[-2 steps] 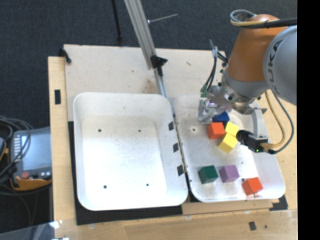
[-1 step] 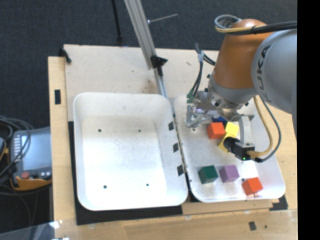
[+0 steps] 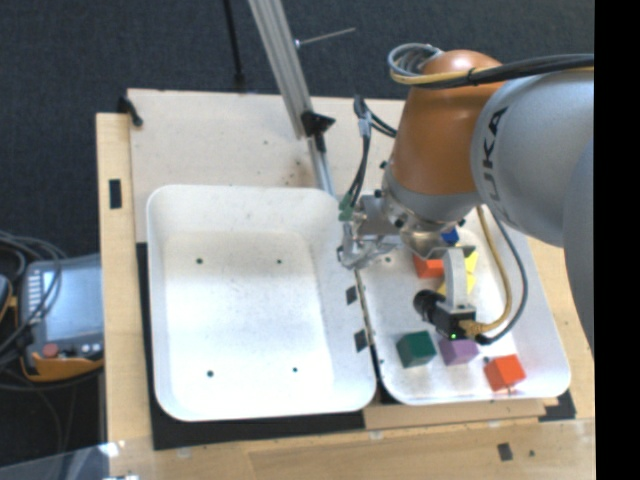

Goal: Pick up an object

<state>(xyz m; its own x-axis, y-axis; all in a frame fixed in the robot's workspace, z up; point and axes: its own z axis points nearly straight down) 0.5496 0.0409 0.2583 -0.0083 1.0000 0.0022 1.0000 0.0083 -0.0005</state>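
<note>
Heads up: your gripper (image 3: 352, 253) is sitting right over the shared edge where the left bin (image 3: 250, 298) meets the right bin (image 3: 440, 386). I honestly can't tell from this angle whether it's open or closed, or whether it has anything in it, since the wrist blocks the view.

If it drops from there, my guess is it lands on the rim or closes on air, because no object lies under it.

All the pickable stuff is in the right bin. The small orange block (image 3: 430, 265) is the closest, off to the gripper's right and partly tucked under the arm. The green cube (image 3: 416, 349) and purple cube (image 3: 458, 351) are further toward the front, just beside each other, so going for one could shove the other. The orange cube (image 3: 505, 371) sits well apart, near the front corner.
</note>
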